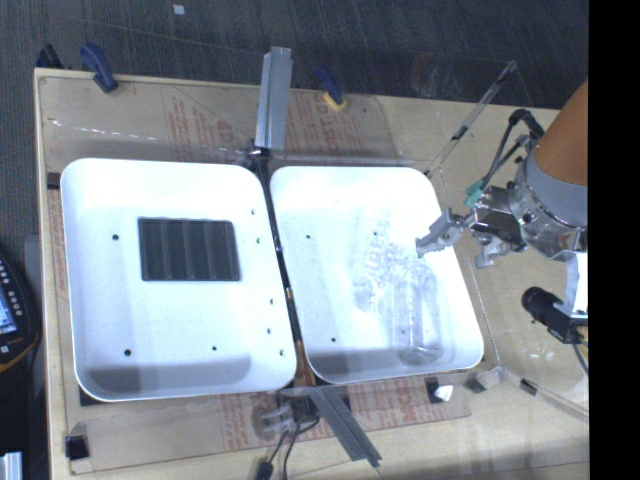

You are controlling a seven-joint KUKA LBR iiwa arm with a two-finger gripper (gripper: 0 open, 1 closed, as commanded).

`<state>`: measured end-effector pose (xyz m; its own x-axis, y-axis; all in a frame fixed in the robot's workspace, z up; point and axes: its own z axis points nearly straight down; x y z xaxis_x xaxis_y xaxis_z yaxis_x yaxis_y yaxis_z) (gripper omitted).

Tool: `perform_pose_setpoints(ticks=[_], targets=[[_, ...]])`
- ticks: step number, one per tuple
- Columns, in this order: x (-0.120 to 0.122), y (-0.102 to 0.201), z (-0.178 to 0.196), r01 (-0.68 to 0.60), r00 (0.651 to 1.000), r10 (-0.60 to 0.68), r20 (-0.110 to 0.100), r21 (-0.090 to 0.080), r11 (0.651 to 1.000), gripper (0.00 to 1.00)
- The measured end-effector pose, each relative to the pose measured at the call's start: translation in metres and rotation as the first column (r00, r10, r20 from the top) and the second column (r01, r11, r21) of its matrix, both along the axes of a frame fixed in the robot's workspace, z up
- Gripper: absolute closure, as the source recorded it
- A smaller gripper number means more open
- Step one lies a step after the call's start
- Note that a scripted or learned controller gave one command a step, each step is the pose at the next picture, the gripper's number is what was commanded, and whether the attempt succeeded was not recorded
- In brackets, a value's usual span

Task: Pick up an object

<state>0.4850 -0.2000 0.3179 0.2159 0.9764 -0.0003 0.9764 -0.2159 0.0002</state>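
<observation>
While the grey two-finger gripper (440,236) hovers at the right white bin's (330,363) right edge, grip state indiscernible, the clear plastic bottle (415,313) lies beside it ungrasped.

floor (300,18): dark grey carpet | bench (420,128): pale wood, blue clamps (98,66) at far edge

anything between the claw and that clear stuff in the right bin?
Nothing visible. The claw sits at the right bin's right side, and the clear objects lie just below and left of it on the bin floor. The dark panel is off in the left bin.
</observation>
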Motion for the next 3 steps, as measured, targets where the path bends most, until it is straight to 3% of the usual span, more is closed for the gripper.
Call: perform_pose_setpoints(ticks=[1, 2, 3], targets=[[-0.003, -0.002, 0.010, -0.184, 0.983, 0.184, 0.002, -0.003, 0.983, 0.00], [-0.006, -0.008, -0.014, -0.136, 0.991, 0.136, -0.001, 0.000, 0.991, 0.00], [0.002, -0.005, -0.021, -0.171, 0.985, 0.171, -0.003, 0.002, 0.985, 0.00]])
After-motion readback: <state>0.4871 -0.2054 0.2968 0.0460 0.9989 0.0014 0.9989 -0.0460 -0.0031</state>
